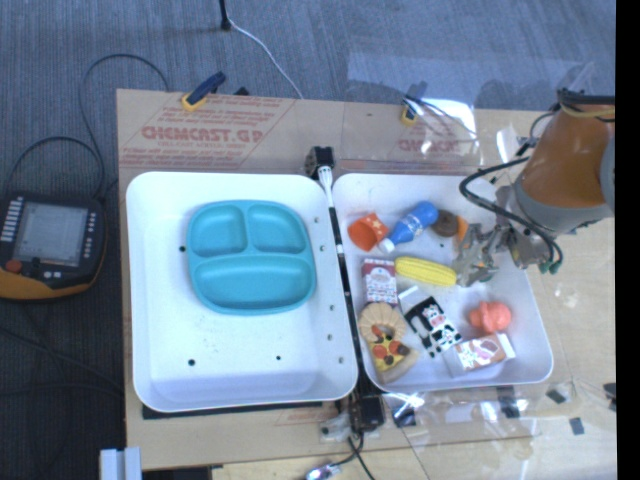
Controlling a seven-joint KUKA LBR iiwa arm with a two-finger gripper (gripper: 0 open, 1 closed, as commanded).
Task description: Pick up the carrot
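The carrot (pixel 367 232) is a short orange piece lying at the upper left of the right bin (pixel 535 313), close to the divider. My gripper (pixel 474 260) hangs low over the bin's upper right part, just past the right end of a yellow corn cob (pixel 425 270). It is well to the right of the carrot, with a blue bottle (pixel 412 222) lying between them. I see nothing held in the gripper.
Also in the right bin: a small brown-and-orange item (pixel 449 225), a red-white carton (pixel 378 282), a pizza slice (pixel 386 343), a black-and-white piece (pixel 432 326), a pink fruit (pixel 490 317) and a white packet (pixel 481 352). The left bin (pixel 160 348) holds a blue divided plate (pixel 250 256).
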